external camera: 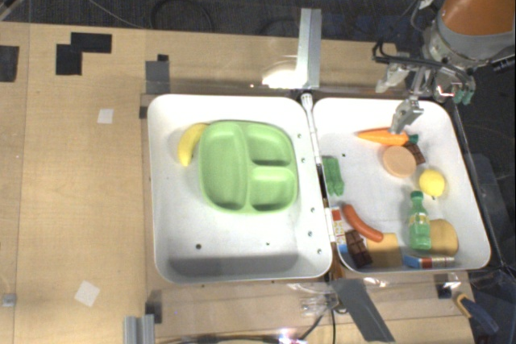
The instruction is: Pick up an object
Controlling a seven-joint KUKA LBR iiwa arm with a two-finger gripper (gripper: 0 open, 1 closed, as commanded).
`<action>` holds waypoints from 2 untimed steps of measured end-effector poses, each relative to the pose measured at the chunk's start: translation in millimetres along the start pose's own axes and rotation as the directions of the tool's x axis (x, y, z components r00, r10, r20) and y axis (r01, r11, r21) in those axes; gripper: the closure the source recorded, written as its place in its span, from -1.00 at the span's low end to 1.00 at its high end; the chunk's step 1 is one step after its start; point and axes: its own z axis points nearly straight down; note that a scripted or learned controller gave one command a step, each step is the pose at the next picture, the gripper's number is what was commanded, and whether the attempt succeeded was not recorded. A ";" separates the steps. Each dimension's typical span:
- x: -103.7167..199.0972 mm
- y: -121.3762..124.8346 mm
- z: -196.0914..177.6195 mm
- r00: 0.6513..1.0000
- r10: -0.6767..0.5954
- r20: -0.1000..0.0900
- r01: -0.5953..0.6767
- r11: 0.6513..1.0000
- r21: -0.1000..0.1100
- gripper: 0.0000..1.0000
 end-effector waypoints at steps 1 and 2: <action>35.4 -23.2 150.5 0.999 -0.054 0.004 0.054 0.999 0.001 -1.00; 80.6 -14.9 159.5 1.000 -0.013 0.004 0.013 1.000 0.001 -1.00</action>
